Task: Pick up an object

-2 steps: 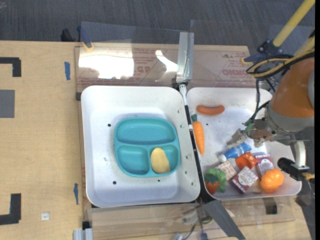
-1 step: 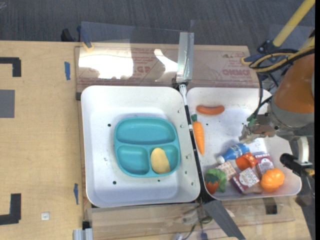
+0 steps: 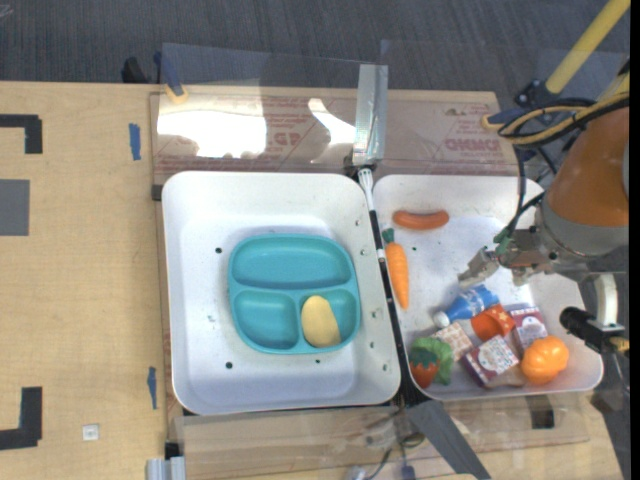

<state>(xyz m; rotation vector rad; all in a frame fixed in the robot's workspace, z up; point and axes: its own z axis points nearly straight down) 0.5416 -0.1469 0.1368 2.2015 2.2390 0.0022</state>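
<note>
The grey arm with its orange band point(image 3: 590, 173) enters from the right, and its hand point(image 3: 497, 261) hangs over the middle of the right-hand shallow white bin point(image 3: 450, 253). Whether the hand is released or clenched cannot be told from this angle, and no object can be seen in it.

Directly below and slightly left of the hand lies a small blue-and-white plastic bottle point(image 3: 468, 304), close to the hand. Just right of the bottle, below the hand, sits a red-orange toy block point(image 3: 492, 321), with a white-and-red printed packet point(image 3: 527, 322) beside it. Further down are a maroon-and-white carton point(image 3: 491, 360) and, to its right, a round orange fruit point(image 3: 544, 359) near the bin's lower right corner. Below and left of the hand, a toy strawberry with green leaves point(image 3: 428, 361) rests against the bin's lower left wall, touching a small white printed box point(image 3: 455, 341).

Left of the hand, an orange toy carrot point(image 3: 398, 273) lies lengthwise along the divider between the bins. Above and left of the hand, a reddish toy sausage point(image 3: 421, 219) lies apart from the other items.

Well to the left of the hand, the left-hand white bin point(image 3: 190, 268) holds a teal three-compartment plastic tray point(image 3: 285, 268), with a pale yellow potato-shaped toy point(image 3: 320, 321) in its lower right compartment. Both bins rest on the light wooden worktop point(image 3: 70, 268).
</note>
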